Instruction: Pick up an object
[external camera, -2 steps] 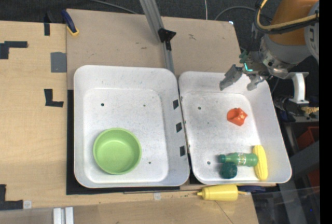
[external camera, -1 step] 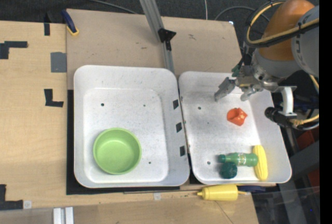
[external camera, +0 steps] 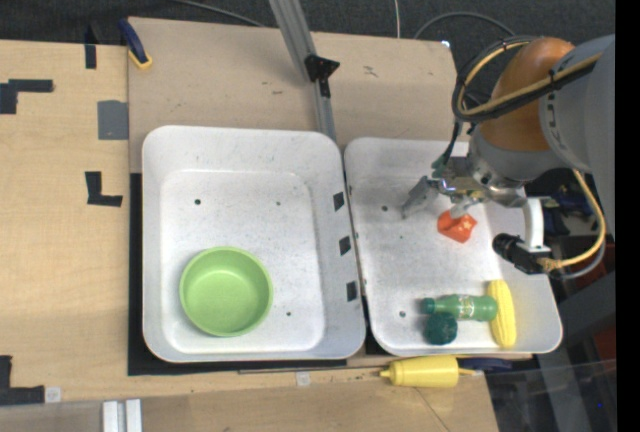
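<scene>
Over the right bin (external camera: 385, 250) my gripper (external camera: 438, 207) stands open, its fingers spread, one grey finger (external camera: 411, 203) pointing left. A small red object (external camera: 457, 227) lies on the bin floor just below the right finger, not between the fingers. Near the bin's front edge lie a green bottle (external camera: 458, 307), a dark green piece (external camera: 438, 328) and a yellow object (external camera: 502, 311). A green bowl (external camera: 226, 291) sits in the front left of the left bin (external camera: 240, 160).
A yellow object (external camera: 424, 372) lies outside the right bin on its front rim. A grey pole (external camera: 290, 10) slants up from between the bins at the back. Cables loop around the arm's wrist at right.
</scene>
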Available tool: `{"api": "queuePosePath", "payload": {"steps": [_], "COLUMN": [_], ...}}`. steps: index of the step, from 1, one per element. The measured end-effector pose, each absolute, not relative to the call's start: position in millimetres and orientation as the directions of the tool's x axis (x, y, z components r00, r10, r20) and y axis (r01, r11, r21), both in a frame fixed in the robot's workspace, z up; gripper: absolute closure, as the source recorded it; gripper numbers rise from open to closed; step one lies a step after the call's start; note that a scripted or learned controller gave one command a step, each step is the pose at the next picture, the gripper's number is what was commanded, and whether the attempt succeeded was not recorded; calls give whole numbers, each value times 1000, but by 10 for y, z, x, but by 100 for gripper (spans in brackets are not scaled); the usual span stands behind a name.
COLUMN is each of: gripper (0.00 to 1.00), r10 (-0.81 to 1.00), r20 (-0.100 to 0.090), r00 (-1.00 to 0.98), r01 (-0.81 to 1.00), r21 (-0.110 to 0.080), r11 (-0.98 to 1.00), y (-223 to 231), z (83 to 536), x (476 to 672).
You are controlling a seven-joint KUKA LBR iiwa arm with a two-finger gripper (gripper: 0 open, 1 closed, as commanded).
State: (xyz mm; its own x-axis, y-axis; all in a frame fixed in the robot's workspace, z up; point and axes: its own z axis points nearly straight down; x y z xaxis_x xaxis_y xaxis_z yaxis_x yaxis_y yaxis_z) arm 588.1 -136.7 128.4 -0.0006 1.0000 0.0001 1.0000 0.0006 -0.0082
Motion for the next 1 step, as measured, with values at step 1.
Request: {"api": "queuePosePath", "payload": {"steps": [1], "gripper": [0], "r10": [1000], "r20": [-3], "r00": [-2], "r01": [1000], "r21": [0], "r11": [2], "y": [-1364], "z": [877], "x": [5883]}}
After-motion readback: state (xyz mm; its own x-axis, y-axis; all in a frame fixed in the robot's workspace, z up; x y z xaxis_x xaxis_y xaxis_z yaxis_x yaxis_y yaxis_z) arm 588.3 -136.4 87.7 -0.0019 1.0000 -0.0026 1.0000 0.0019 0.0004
